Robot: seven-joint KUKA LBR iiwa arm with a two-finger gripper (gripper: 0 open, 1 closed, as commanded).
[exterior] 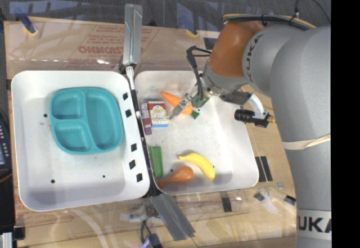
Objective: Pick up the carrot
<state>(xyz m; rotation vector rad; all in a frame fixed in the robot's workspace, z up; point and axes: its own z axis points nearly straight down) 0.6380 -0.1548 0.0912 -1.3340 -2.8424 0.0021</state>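
The carrot (170, 98) is orange with a green top (196, 112) and lies at a slant in the upper middle of the right bin (236, 145). My gripper (183, 107) comes down from the arm on the right and sits right over the carrot's thicker end, touching or nearly touching it. The gripper body covers part of the carrot, so the contact between them is hidden. I cannot tell whether the carrot rests on the bin floor or is slightly raised.
A small white and red carton (158, 115) and a purple item (146, 119) lie just left of the carrot. A green vegetable (156, 161), a banana (198, 165) and a brown-orange item (176, 175) lie near the front. A teal divided plate (87, 119) sits in the left bin (28, 145).
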